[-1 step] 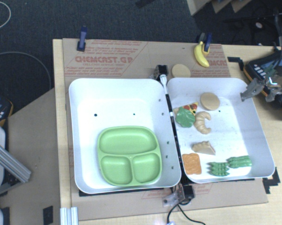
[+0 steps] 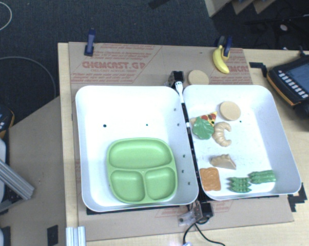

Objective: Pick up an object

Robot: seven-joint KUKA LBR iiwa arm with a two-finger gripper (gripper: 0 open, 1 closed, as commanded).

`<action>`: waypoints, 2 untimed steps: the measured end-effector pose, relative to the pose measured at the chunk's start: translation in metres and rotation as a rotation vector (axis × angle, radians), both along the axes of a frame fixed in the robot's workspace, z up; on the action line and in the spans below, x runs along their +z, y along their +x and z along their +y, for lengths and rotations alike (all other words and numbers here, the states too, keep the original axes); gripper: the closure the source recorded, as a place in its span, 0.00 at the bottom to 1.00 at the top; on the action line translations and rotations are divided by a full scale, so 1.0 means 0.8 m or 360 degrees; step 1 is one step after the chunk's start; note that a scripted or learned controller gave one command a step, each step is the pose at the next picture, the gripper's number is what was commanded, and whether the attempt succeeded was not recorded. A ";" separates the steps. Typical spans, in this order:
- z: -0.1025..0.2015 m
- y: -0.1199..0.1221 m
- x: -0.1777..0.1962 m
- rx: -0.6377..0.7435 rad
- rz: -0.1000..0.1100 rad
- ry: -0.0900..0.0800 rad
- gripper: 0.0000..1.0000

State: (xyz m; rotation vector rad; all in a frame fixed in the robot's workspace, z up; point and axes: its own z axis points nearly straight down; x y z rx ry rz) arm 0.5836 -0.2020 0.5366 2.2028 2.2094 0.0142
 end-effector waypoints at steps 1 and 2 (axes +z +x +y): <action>0.000 0.000 0.001 -0.0002 0.0022 0.0005 1.00; -0.007 -0.030 -0.213 -0.0009 0.0059 0.0022 1.00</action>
